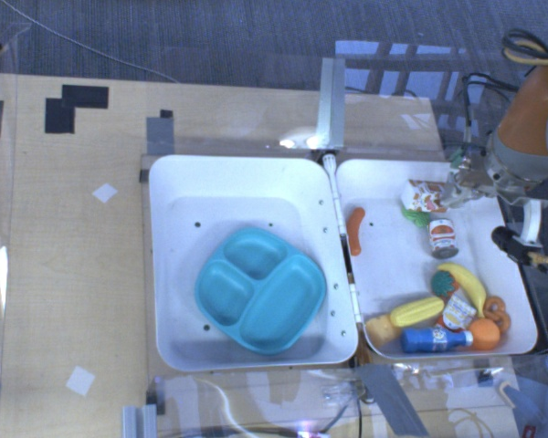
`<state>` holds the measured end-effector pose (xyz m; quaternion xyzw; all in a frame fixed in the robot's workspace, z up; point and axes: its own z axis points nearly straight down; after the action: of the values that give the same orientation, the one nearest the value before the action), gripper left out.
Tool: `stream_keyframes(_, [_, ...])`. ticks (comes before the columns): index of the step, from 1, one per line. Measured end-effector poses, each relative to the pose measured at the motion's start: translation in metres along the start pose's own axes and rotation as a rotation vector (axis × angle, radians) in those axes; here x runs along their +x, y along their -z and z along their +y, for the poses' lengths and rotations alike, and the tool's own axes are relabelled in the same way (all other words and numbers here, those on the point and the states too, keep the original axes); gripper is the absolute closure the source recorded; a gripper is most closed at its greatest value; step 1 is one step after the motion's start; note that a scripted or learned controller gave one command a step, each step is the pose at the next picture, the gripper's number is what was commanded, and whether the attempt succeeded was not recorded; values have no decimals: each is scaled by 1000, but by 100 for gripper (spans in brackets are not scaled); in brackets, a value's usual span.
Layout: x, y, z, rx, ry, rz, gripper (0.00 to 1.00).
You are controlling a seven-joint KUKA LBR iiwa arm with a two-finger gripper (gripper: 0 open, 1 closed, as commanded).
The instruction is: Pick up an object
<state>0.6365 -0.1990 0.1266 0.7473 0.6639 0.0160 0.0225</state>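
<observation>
Filling the left bin [173, 245], a blue plate [260, 288]; toys crowd the right bin [384, 254].

- Two shallow white bins are counted: the left bin [164, 245] and the right bin [384, 263].
- One blue divided plate [260, 288] is seen, with three compartments.
- One small red sausage [355, 230] is seen.
- One banana [468, 282] is counted.
- One yellow corn cob [416, 312] is counted.
- One small can [443, 237] is seen.
- One blue bottle [431, 339] is seen.
- One orange [485, 334] is counted.
- One crumpled food packet [425, 196] is seen.
</observation>
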Motion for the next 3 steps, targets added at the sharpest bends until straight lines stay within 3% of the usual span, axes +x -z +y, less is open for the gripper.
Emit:
stream_keyframes(1, [0,-1,-1,3,0,0,0])
stream_keyframes(2, [37,-37,-42,47,13,6,0])
stream_keyframes(3, [37,-23,-38,40,14,6,100])
